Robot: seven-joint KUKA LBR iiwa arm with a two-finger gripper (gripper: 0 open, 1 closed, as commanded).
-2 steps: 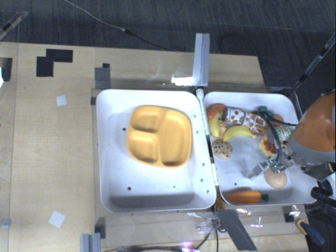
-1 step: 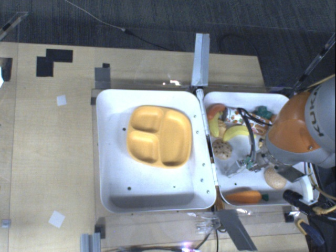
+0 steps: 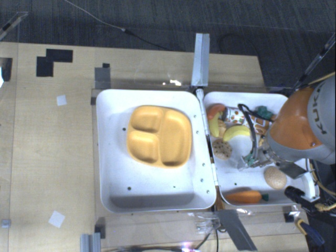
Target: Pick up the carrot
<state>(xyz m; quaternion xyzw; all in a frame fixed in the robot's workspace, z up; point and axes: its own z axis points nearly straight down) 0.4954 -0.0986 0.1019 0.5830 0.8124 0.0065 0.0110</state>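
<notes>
Two shallow white plastic bins sit side by side on a pale wooden bench, seen from above at a slant. The left bin (image 3: 113, 140) holds a yellow plastic plate (image 3: 159, 135) with three compartments, well apart from the bin's walls, with bare white floor all around it. The right bin (image 3: 226, 185) is crowded along its far half. The orange plastic carrot (image 3: 243, 196) with a small green tip lies flat on its side along the near wall of the right bin, close to the near left corner and just beside the wall; open white floor separates it from the things farther in. Those include a brown speckled cookie (image 3: 222, 149), a yellow rounded piece (image 3: 237, 133), a reddish piece (image 3: 215, 111) at the far left corner and a green item (image 3: 264, 112) by the far wall, all small and hard to identify. A tan egg-shaped object (image 3: 275, 178) lies to the right of the carrot. The grey arm with its orange band (image 3: 294, 125) covers the bin's right side. Its gripper (image 3: 252, 160) hangs over the bin's middle, away from the carrot; tangled cables blur it, so whether it is open or closed cannot be told
</notes>
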